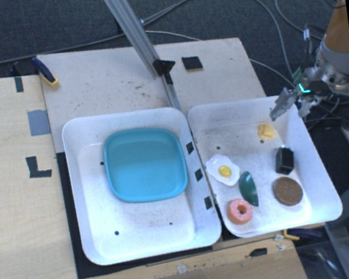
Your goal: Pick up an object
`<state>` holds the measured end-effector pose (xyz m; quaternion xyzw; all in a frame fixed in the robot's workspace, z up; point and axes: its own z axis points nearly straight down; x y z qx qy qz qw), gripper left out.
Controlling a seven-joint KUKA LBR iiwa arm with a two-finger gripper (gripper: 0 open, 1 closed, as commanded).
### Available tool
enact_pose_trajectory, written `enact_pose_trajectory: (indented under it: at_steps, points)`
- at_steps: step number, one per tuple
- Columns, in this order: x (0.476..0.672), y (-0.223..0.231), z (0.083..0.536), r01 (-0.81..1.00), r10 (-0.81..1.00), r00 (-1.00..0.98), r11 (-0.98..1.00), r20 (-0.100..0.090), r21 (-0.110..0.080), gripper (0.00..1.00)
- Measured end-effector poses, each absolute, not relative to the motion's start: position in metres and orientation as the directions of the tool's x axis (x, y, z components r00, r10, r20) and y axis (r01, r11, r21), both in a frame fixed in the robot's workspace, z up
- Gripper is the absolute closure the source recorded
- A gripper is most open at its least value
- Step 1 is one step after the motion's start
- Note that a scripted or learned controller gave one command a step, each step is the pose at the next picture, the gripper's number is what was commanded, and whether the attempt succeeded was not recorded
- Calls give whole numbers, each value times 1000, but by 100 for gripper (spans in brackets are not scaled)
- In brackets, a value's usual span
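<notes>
Claw (287, 102) above right bin's (320, 212) far edge, near yellow piece (266, 132); apart or together, cannot tell, perhaps empty. Blue plate (146, 164) in left bin (86, 199).

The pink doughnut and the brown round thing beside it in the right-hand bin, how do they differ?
The pink doughnut has a hole in its middle; the brown disc looks solid. The doughnut is pink with a paler ring, the disc a plain dark brown. The doughnut lies near the bin's left front, touching the tip of a green piece; the disc lies apart, further right. Both are round, similar in size and lie flat.
</notes>
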<state>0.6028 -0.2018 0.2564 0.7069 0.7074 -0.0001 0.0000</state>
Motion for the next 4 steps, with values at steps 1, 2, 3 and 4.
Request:
enact_pose_trajectory:
  at_steps: [1,2,3,4]
  points:
    - [603,-202,256,1000,1000,-1,1,0,0,0]
    - [594,-205,199,1000,1000,0,0,1,-5,0]
    - [599,-208,139,1000,1000,0,0,1,-6,0]
    - [600,-208,89,1000,1000,-1,1,0,0,0]
